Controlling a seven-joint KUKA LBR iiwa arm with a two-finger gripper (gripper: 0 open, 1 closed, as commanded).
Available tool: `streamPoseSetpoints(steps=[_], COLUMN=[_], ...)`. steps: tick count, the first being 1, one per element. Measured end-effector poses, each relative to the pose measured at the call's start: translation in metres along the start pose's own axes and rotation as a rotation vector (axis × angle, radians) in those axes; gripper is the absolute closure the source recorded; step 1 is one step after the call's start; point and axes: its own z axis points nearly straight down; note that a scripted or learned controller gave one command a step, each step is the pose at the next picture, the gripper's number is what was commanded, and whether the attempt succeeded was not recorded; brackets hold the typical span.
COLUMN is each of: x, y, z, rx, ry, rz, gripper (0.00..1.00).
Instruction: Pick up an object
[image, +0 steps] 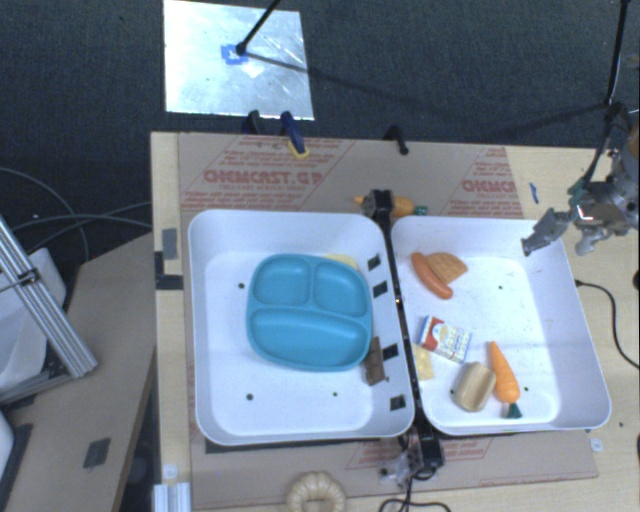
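The right bin (560, 330) holds an orange sausage (432, 276) lying against a tan bread slice (452, 265), a small red and white box (446, 338), a carrot (503, 371), a tan cylinder (473, 386) and a pale yellow piece (424, 363). My gripper (563, 238) hangs over the far right corner of this bin, above the rim and well away from every object. Its fingers look spread, with nothing between them.
The left bin (225, 400) carries a blue divided plate (308, 310), a brown piece (375, 362) by its right wall and a yellow bit (345, 261) behind the plate. A yellow toy (400, 207) sits beyond the bins' joint. A rope ring (318, 492) lies at the bench front.
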Motion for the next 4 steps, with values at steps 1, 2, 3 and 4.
streamPoseSetpoints(steps=[1, 2, 3, 4], x=[0.0, 0.003, 0.011, 0.021], y=[0.002, 0.005, 0.011, 0.01], z=[-0.005, 0.057, 0.11, 0.159], rx=[-0.009, -0.004, -0.004, -0.004], ry=[-0.002, -0.001, -0.001, 0.0], rz=[-0.002, -0.001, -0.004, -0.005], gripper=[0.0, 0.0, 0.0, 0.0])
